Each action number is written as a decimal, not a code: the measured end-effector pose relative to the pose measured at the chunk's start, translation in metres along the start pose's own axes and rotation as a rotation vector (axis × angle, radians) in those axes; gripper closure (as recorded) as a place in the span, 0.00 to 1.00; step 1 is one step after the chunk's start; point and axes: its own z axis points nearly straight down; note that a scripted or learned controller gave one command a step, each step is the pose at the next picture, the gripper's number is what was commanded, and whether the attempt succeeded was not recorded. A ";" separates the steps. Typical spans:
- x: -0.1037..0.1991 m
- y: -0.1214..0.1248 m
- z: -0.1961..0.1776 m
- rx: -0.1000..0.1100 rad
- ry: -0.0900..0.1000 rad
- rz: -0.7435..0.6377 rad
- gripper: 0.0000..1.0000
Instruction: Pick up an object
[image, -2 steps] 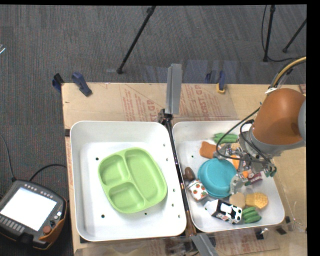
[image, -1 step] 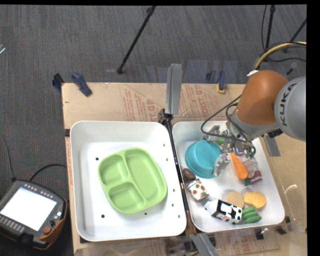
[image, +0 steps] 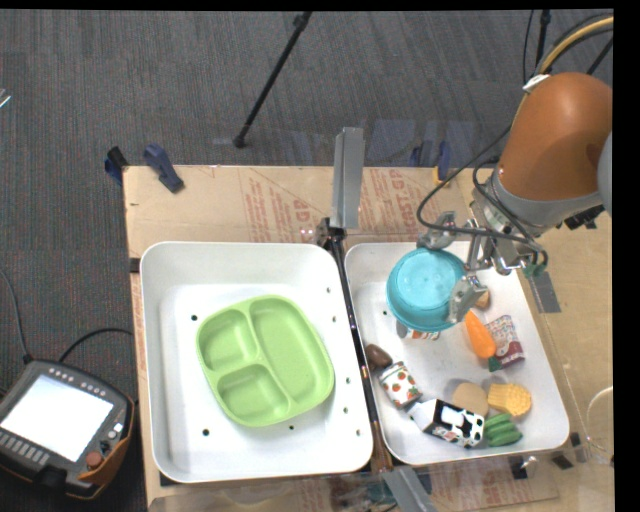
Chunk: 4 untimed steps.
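Along the bench, two white bins sit side by side, their inner rims almost touching at a dark seam. Most of the left bin (image: 170, 300) is taken by a green divided plate (image: 265, 358), lying flat and slightly turned, with bare white floor all round it, widest toward the bin's far edge. The right bin (image: 555, 400) is crowded. A blue cup (image: 428, 290) is lifted in its far half, near the far rim. Just beside it lies an orange carrot (image: 479, 334), touching a small red-and-white packet (image: 505, 340). Toward the near rim, a strawberry-print cup (image: 399, 384) lies tilted next to a dark brown piece (image: 378, 355); a black-and-white cow-print carton (image: 450, 423), a tan round piece (image: 468, 396), a yellow corn piece (image: 510, 400) and a green piece (image: 502, 432) cluster together. Open floor remains along the inner wall and in the far right corner. Reaching from the right, the arm's orange band (image: 555, 125) hangs over the far right corner, wrist tipped toward the bin's middle. The gripper (image: 455, 275) clasps the blue cup's rim, one finger (image: 466, 293) on its right side.
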 end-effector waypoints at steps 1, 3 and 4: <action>0.003 0.000 0.112 -0.003 0.005 -0.225 1.00; 0.034 -0.014 0.120 0.010 -0.026 0.158 1.00; 0.041 -0.004 0.120 0.010 -0.033 0.288 1.00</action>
